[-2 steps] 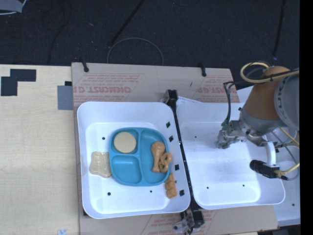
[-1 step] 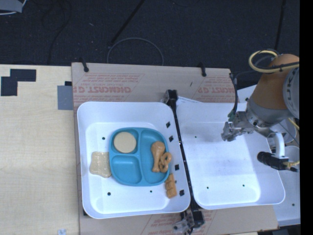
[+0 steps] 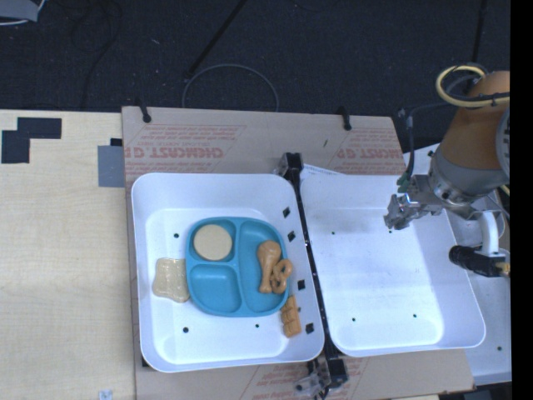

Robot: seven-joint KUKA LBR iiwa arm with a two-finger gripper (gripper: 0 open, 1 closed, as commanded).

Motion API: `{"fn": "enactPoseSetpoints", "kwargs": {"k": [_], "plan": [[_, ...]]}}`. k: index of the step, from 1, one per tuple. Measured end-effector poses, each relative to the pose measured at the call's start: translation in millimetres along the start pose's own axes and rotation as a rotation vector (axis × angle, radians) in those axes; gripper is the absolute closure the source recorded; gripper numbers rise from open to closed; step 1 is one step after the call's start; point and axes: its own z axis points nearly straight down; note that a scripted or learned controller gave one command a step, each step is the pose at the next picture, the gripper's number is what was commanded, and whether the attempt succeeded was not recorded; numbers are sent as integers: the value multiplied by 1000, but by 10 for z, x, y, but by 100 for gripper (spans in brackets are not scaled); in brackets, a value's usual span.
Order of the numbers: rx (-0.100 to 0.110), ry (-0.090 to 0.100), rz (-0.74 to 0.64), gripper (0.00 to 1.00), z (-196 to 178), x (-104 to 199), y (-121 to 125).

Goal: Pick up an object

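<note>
Gripper (image 3: 402, 212) hovers above right bin (image 3: 433, 323); its state cannot be told. Arm cut off at the frame edge. Far left of it, in left bin (image 3: 158, 198), blue tray (image 3: 226, 294) holds round cookie (image 3: 211, 242) and pretzel-shaped piece (image 3: 272, 265), long axis near-vertical.

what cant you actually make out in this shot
- Gripper, camera view: too small and dark against the right bin to make out in detail.
- Tan pieces on the blue divided plate: too small to identify.
- Arm: cut off by the right edge.
- Clamp at the bins' near end: cut by the bottom edge.
</note>
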Motion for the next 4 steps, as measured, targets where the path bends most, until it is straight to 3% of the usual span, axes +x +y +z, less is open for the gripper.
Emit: {"fn": "enactPoseSetpoints", "kwargs": {"k": [1,4], "plan": [[-1,0,-1,100,-435,-6,-40],[8,2,-3,100,-326,1557,-524]]}}
